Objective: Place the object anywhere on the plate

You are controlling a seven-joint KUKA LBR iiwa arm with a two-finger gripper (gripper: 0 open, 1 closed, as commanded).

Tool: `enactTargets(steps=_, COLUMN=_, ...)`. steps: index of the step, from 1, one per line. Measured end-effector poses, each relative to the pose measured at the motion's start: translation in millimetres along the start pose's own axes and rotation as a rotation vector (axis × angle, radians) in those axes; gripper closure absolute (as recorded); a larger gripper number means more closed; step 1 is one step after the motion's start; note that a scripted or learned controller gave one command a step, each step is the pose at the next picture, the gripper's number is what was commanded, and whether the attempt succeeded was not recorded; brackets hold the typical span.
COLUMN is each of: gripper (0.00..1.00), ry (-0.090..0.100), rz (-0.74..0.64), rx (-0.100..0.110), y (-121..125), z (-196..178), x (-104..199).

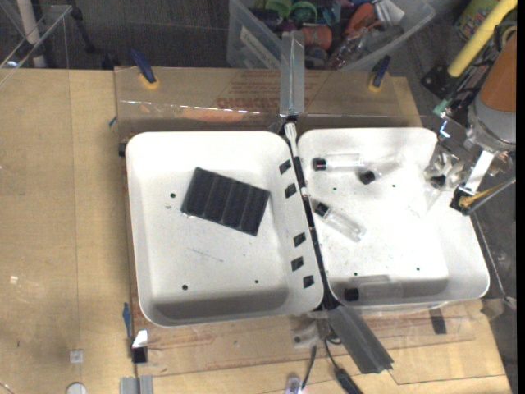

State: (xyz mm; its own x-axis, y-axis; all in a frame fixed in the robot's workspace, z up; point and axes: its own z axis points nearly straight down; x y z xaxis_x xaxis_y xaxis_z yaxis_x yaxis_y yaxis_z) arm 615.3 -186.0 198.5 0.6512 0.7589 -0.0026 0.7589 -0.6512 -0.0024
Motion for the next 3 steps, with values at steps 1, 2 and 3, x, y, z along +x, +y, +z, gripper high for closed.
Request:
enactTargets(steps=1, gripper=1.0, ry=0.002, rz=0.417, rx=-0.001, y=-17.5, z=-59.9, x=6.1)
enactTargets(steps=2, gripper=1.0, ry=0.002, rz=0.653, rx=-0.001, y=-57.2, z=-150.5, x=24.8)
enactTargets(steps=3, gripper=1.0, ry=0.002, rz=0.582, rx=-0.002, y=-54.8, z=-176.4, x=48.2)
